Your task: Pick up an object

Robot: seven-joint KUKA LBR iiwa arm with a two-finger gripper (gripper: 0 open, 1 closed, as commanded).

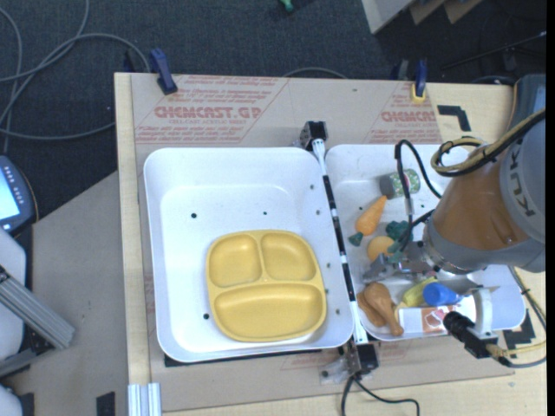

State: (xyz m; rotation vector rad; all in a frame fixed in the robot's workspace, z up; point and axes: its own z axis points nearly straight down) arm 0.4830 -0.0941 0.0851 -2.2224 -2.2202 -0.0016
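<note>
Jaws [401,263] of mine hang low inside the right bin [347,167], under my grey wrist and its orange band, and from this slant I cannot tell whether they are released or clenched; nothing shows clearly between them, so I judge that no object is picked up yet. Candidates lie close around me: an orange carrot-like piece [371,217] just beyond the jaws toward the far wall, a small yellow-orange lump [379,248] right beside them, a dark green toy [400,230] touching or nearly touching them, and a brown drumstick-shaped piece [380,303] on the near side. A yellow piece [411,295] and something with a blue cap [440,295] sit under my wrist, with a white and red item [434,320] nearer the front wall. A small can [401,182] lies farther back. Across the divider, well away from the jaws, the left bin [173,232] holds a yellow divided plate [265,284]. What remains, as I judge it, is the whole grasp and lift. Printed on the bench [139,319] board beyond both bins I read "CHEMCAST GP" in red, twice; the smaller lines are too fine to read. My own casing shows part of "KUKA".
</note>
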